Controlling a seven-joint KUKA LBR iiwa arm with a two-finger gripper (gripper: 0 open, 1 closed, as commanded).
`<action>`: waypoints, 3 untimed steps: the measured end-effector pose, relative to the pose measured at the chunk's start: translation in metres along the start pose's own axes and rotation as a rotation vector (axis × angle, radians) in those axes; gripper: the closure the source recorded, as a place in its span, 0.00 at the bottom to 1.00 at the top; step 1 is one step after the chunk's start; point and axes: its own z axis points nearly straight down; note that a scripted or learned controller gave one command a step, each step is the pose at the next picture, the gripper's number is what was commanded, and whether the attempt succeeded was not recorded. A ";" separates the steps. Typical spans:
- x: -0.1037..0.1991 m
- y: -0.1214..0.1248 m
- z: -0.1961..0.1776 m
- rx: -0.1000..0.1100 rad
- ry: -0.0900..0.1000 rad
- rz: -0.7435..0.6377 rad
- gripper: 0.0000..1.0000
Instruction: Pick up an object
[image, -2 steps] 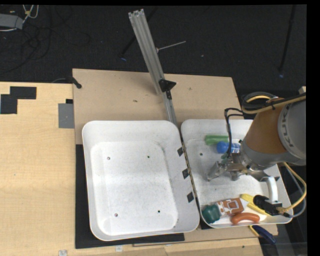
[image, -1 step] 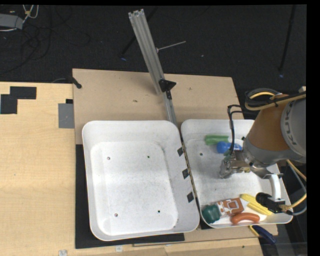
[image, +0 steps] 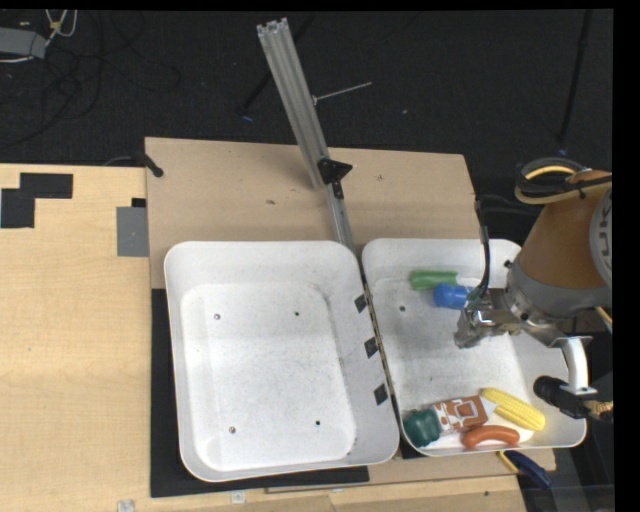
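Bench: a tan board (image: 240, 190) carries two shallow white bins side by side, with a slanted metal rail (image: 300, 110) rising behind them.
Left bin: the left bin (image: 185, 300) is the bigger-looking tray and lies well apart from the arm.
Right bin: the right bin (image: 400, 350) holds all the small objects and is where the arm works.
Arm: the grey arm with its orange band (image: 565, 240) comes in from the right and covers the bin's upper right part.
Gripper: the gripper (image: 472, 330) hangs low over the middle right of the right bin; whether it is spread or closed cannot be told, and nothing can be seen caught in it.
Nearest candidates: a green piece (image: 432, 279) and a blue piece (image: 450, 296) lie touching, just up and left of the gripper; their long axes run roughly left to right.
Farther candidates: a yellow corn cob (image: 513, 408), an orange-red piece (image: 490, 437), a small printed box (image: 462, 412) and a dark green lump (image: 422, 427) cluster along the bin's near edge, below the gripper.
Judgement: the blue piece looks the shortest reach.
Hard to see: the blue piece's right end sits close under a cable, the wrist hides the bin floor behind it, and the small objects are too blurred to name surely.
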 end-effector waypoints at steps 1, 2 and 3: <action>-0.006 -0.001 -0.044 -0.001 0.000 -0.002 1.00; -0.007 0.000 -0.083 -0.001 0.000 -0.008 1.00; 0.044 0.014 -0.091 0.002 0.003 -0.012 1.00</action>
